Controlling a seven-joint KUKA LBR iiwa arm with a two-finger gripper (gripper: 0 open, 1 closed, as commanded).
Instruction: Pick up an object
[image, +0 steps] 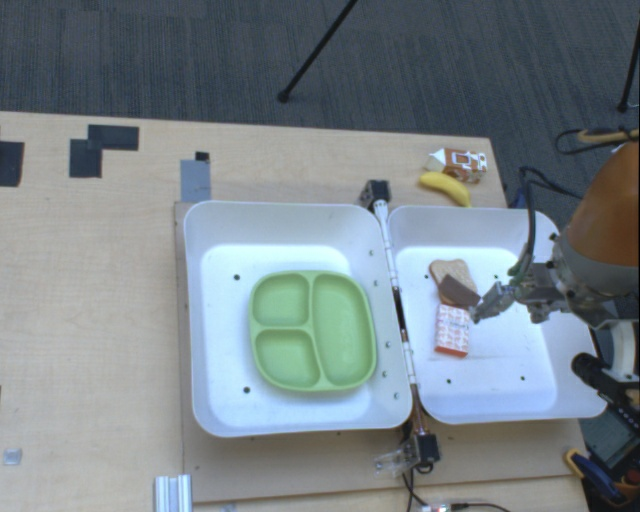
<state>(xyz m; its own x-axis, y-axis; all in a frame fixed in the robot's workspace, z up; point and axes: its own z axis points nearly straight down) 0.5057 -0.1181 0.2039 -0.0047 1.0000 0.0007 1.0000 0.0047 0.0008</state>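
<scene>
In the camera view, two shallow white plastic bins were seen side by side on a pale wooden bench (90, 330). The left bin (215, 400) held a light green plastic plate with three compartments (312, 331), which lay flat near the middle of the bin floor. The right bin (500, 395) held two small things close together in its left half: a brown slice-shaped toy resembling bread (453, 281), and just below it an orange and white rectangular packet (452, 331). The two appeared to touch or nearly touch at the packet's upper end.

The grey arm with its orange band (610, 215) was seen reaching in from the right, over the right bin. The two-finger gripper (487, 303) was positioned just beside the right edge of the brown slice and above the upper right corner of the packet. Nothing was seen between its fingers; whether they were spread or closed could not be told from this angle.

Beyond the far rim of the right bin, a yellow toy banana (445, 187) and a small white and brown carton (460, 160) lay on the bench, just beside each other. Dark tape patches (100, 148) were seen at the bench's far left.
</scene>
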